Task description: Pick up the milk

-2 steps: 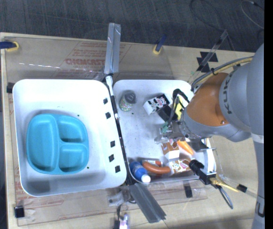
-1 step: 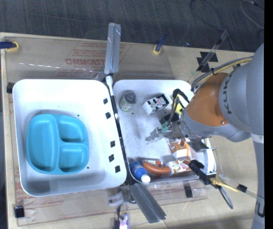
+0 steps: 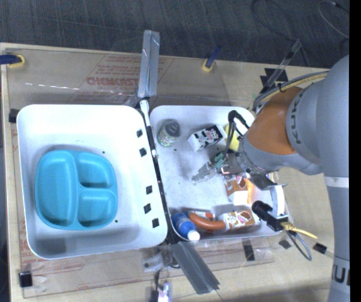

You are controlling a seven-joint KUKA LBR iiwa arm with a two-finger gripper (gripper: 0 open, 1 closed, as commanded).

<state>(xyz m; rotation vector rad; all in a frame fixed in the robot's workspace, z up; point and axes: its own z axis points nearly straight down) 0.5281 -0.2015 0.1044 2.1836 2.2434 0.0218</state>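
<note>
Currently the gripper point(image 3: 206, 168), jaws spread and holding nothing, hangs just below the milk carton point(image 3: 205, 137); centre the jaws across the carton before closing.

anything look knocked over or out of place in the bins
Nothing spilled or damaged. The right bin is cluttered: the milk carton lies tilted near the can, and a bottle, hot dog and box crowd its near wall.

The arm point(image 3: 293, 131) hides the right bin's point(image 3: 180, 115) far corner and part of an orange carton point(image 3: 238, 184).
</note>
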